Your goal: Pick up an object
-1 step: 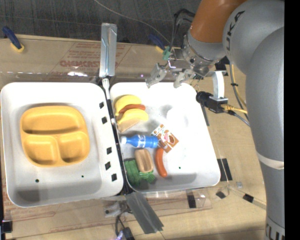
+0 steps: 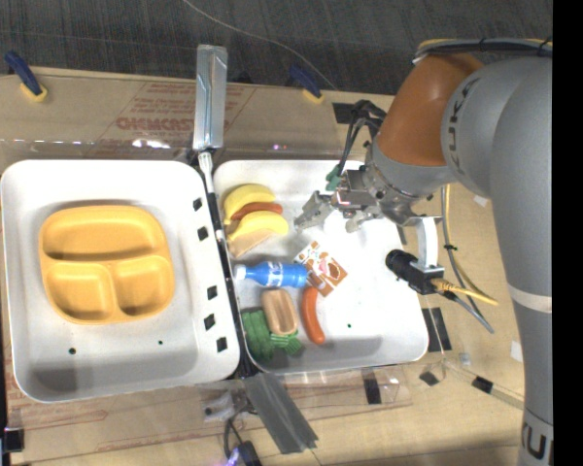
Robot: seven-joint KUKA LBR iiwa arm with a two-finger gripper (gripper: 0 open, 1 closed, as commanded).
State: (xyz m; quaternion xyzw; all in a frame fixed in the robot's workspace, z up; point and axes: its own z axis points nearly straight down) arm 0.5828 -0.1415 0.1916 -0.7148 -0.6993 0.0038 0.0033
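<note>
Tool (image 2: pixel 335 209) over right bin (image 2: pixel 398 318), fingers spread, gripping nothing. Burger (image 2: pixel 253 217), bottle (image 2: pixel 277 276), hot dog (image 2: pixel 280 311) untouched; pick not yet done.

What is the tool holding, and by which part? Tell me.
Nothing. The tool hangs open above the right bin, with no object between its fingers.

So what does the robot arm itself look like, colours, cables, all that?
The arm is bulky, rounded grey segments with a glossy orange band above the wrist. Dark lettering runs along the grey shell beside the band. Thin black cables loop down to the small metallic gripper.
</note>
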